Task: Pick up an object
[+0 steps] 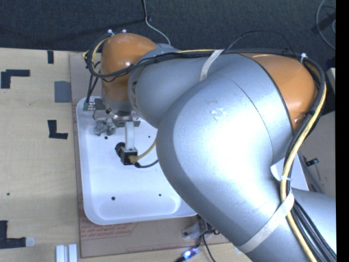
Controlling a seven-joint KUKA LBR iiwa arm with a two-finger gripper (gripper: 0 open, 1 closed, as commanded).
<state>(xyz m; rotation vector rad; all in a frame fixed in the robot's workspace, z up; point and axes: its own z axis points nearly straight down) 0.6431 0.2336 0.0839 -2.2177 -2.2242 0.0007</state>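
We've got the two-finger gripper (106, 124) low at the far-left corner of the shallow white plastic bin (103, 184). We can't tell whether it's wide, narrow or holding anything. We can't place anything to pick. It may be hidden under the gripper or behind the bulky grey arm link (229, 146), so bearing and long axis from the gripper are unknown. Two tiny dark specks (113, 198) on the bin floor are too small to call.

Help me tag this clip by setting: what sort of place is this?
Probably a robotics lab or test cell: a big grey and orange arm reaches over a shallow white bin, the bench carries black tape marks, and a dark backdrop hangs behind.
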